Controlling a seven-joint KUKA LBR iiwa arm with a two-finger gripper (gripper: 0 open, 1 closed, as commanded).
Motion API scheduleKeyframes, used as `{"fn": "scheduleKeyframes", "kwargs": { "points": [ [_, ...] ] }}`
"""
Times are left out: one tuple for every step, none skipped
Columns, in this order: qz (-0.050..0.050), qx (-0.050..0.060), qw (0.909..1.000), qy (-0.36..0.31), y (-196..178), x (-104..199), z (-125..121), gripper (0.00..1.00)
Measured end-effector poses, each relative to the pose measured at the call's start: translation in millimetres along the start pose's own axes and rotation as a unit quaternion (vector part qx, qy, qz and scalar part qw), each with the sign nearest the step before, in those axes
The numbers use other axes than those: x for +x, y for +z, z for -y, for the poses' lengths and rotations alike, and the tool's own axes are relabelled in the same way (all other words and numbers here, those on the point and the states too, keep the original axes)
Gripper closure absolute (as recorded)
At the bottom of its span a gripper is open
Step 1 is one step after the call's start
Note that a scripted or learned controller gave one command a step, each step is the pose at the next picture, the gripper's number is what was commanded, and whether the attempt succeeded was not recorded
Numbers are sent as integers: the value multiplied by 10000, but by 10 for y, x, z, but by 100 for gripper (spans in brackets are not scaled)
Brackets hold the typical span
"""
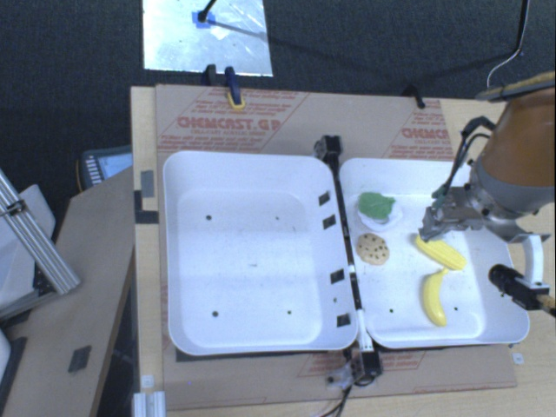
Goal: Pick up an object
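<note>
The arm point(521, 155) comes in from the right side of the view, its orange band sitting above a grey wrist that leans down and leftward over the right bin point(499, 324). The gripper point(432, 228) hangs at the lower left end of that wrist, low over the bin's floor and just at the upper left end of the corn cob point(441, 253). Whether it is open or closed cannot be told from this slanted view, and nothing is visibly between its tips.

The corn cob is yellow and lies flat in the middle of the right bin. Its long axis runs diagonally, from upper left near the gripper to lower right. Just below it lies a yellow banana point(433, 299), apart from the cob, its long axis nearly vertical in the view with a slight curve. To the left, near the bin's inner wall, sit a green leafy piece point(377, 205) on a small white patch and, below it, a round speckled cookie point(373, 248). The left bin point(187, 176) lies beside the right one on the bench point(287, 115).
</note>
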State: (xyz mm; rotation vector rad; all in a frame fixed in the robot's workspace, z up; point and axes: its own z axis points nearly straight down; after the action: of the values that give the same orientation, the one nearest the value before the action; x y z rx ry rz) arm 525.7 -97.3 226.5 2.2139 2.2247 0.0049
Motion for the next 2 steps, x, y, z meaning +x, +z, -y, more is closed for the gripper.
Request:
{"fn": "scheduleKeyframes", "kwargs": {
  "points": [
    [-14, 1, 10000, -28, -434, 642, 388, 100],
    [-25, -41, 10000, -47, -1388, 1533, 364, 100]
  ]
}}
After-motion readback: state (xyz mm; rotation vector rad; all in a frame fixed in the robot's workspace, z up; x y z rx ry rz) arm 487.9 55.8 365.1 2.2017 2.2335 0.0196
